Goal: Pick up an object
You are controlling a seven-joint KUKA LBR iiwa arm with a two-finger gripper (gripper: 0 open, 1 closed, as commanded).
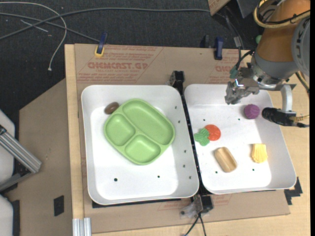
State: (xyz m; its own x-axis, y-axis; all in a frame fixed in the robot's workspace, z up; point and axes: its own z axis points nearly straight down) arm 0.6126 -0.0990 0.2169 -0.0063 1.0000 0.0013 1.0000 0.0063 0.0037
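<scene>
At the near edge, a cardboard sheet (147, 208) covers the bench and carries the two white bins. The right bin (275, 178) holds a tan bread-like piece (225, 159) and a yellow toy (259, 153) nearest, then a red and green vegetable toy (207, 133), then a purple ball (252, 111). The left bin (98, 181) holds a green divided tray (139, 131) with a small brown item (112, 107) touching its far-left rim. The gripper (235, 95) hangs over the right bin's far part, left of the ball; whether its fingers are parted or closed cannot be told. Beyond, clamps (102, 43) pin the cardboard, and cables (39, 23) cross dark carpet.
</scene>
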